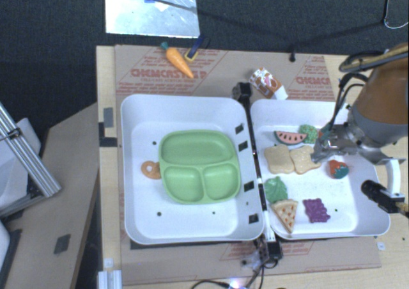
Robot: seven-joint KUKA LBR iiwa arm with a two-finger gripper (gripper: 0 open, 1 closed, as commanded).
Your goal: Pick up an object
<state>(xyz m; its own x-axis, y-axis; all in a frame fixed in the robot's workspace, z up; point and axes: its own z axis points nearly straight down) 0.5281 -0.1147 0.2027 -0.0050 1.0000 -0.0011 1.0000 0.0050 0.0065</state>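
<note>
Over the right bin (pixel 364 220), in the camera view, the arm (pixel 383 99) reached in from the right, and the pincer (pixel 321 150) sat low among the toy foods. Whether the pincer was wide, narrow, or closed on anything could not be told; nothing was seen held in it.

The pincer stood just beside two bread slices (pixel 291 160), with a watermelon slice (pixel 289 136) and a green leafy piece (pixel 309 132) near its far side. A tomato (pixel 337 169) lay just beside it toward the arm. Nearer the front rim lay a lettuce piece (pixel 276 188), a pizza slice (pixel 285 213) and a grape bunch (pixel 316 210).

The left bin (pixel 137 153) carried a green divided plate (pixel 199 166) and a small pretzel (pixel 151 170) touching the plate's left edge. A carrot (pixel 178 62) and a wrapped snack (pixel 267 82) lay on the surface (pixel 307 70) beyond the bins.

Judged step: the approach or descent onto a candidate, most probably the right-hand bread slice. The next move would call for closing on one flat piece without catching the neighbouring slice, then a straight lift. A thin, flat item may slip from the grip.
</note>
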